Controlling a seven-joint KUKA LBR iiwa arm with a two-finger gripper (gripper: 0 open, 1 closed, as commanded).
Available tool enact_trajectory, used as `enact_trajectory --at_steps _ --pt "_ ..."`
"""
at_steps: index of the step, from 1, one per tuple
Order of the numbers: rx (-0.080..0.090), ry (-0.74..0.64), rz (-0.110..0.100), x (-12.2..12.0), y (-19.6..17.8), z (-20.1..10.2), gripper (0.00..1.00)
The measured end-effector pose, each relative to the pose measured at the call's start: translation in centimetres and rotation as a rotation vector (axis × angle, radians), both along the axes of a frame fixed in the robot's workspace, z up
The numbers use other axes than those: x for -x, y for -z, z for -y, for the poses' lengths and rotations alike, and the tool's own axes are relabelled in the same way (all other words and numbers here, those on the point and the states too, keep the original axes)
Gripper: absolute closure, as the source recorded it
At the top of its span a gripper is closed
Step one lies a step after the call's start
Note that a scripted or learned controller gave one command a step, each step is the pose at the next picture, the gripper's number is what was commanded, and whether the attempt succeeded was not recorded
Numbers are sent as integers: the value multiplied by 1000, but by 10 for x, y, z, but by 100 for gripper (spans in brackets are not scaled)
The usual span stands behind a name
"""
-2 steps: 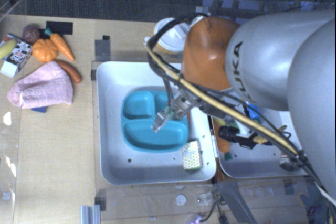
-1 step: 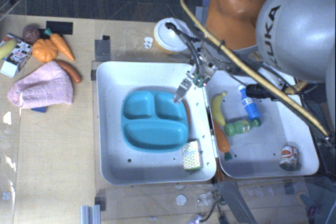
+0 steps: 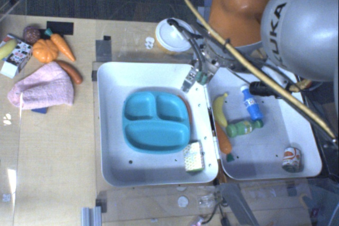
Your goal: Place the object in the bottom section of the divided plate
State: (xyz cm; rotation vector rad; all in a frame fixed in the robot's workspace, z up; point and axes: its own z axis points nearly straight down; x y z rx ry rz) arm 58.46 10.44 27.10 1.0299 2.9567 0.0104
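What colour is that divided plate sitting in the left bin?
The divided plate is bright turquoise blue, seen clearly in the overhead camera view.

Blue divided plate (image 3: 157, 120) (brown rim), white bins (image 3: 108, 114), yellow banana (image 3: 219, 109), pink cloth (image 3: 43, 87).

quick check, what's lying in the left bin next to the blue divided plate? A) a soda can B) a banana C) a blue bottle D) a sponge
D: the sponge lies in the left bin at the blue divided plate's lower right corner; the banana, can and blue bottle sit in the right bin.
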Motion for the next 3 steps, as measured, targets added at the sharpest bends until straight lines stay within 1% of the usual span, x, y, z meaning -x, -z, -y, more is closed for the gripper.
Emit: enact_trajectory --at_steps 1,2,3 --pt "1 90 -10 -14 76 -24 100" --pt "1 -27 -8 69 60 -61 100" --pt "1 -26 -8 69 60 -61 0"
